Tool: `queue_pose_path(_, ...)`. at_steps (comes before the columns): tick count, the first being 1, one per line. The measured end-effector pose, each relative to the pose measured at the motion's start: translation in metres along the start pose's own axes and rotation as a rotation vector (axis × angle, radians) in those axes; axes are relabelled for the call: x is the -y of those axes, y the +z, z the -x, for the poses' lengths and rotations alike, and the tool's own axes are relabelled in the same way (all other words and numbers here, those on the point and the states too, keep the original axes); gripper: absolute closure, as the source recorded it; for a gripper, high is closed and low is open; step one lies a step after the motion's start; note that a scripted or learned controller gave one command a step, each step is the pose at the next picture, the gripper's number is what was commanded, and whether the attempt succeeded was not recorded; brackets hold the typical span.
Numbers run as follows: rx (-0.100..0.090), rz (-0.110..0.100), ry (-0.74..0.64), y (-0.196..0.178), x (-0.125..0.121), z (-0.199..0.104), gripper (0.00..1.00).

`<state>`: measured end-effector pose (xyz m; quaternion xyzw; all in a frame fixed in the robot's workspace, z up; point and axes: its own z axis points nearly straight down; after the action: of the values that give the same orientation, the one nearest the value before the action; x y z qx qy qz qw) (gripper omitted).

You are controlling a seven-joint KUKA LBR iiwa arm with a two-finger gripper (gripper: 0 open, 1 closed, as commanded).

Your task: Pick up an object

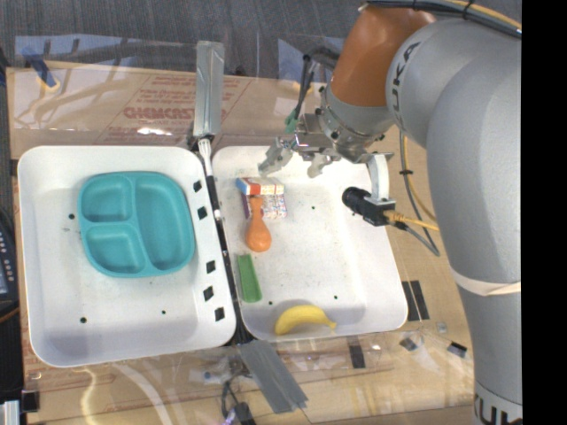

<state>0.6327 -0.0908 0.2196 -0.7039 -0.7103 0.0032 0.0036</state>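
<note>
My gripper [295,158] hangs over the back of the right bin [363,264], its two metal fingers spread apart with nothing between them. Just in front and to the left of it lies a small patterned box [266,197] with a red end. An orange carrot-shaped toy [258,231] lies against the box's front side. A green stick-like piece [249,278] rests along the bin's left wall. A yellow banana [304,320] lies at the bin's front edge.
The left bin [53,308] holds a teal divided plate [136,222]. A grey upright bar [208,91] stands at the back between the bins. The arm's grey body and a black cable fitting [368,205] overhang the right bin's right side.
</note>
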Motion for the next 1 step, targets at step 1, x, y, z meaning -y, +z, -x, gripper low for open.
queue_pose_path(1,0.004,0.017,-0.231,0.1233,0.0199,0.0063,0.00)
